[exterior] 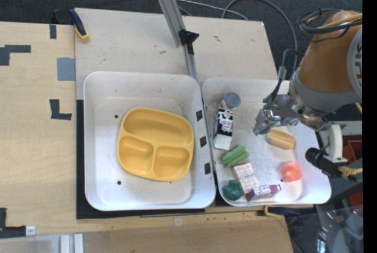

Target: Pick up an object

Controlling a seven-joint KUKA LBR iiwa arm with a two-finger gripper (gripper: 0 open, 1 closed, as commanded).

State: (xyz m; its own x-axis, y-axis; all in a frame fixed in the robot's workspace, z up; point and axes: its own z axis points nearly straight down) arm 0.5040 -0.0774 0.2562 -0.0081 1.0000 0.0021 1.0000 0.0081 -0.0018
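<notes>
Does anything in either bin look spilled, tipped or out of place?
Nothing looks spilled or damaged. The small black-and-white milk carton lies on its side in the right white bin. The yellow divided plastic tray sits slightly askew in the left white bin.

— Where does the camera sit?

— Fixed above my counter, looking down at a slant, far enough back to take in both white bins: the left bin and the right bin.

— And you?

— My arm reaches in from the right edge. The counter's far side lies toward the top, its near side toward the bottom.
</notes>
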